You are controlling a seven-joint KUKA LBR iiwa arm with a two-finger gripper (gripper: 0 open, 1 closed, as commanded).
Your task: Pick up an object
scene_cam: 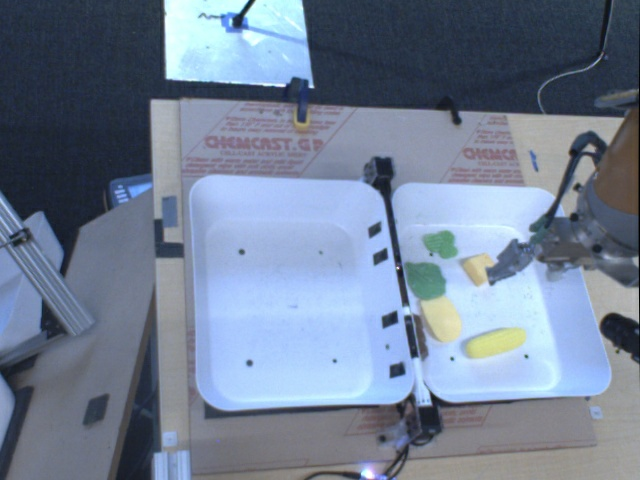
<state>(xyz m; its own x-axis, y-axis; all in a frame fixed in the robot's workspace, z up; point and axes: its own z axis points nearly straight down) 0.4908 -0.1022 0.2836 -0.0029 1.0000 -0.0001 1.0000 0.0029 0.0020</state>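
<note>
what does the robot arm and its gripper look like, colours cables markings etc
The grey robot arm enters from the right, with an orange band at the frame edge above the wrist. A dark cable loops along its side toward the wrist. The wrist narrows into a grey metal two-finger gripper with dark fingertips. No markings are legible on it.

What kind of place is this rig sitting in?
Likely a robotics lab or test cell, not a home or shop. Two white bins sit clipped together on a CHEMCAST-marked board, toy-like foam items such as a yellow piece lie inside one, and the gripper reaches in.
</note>
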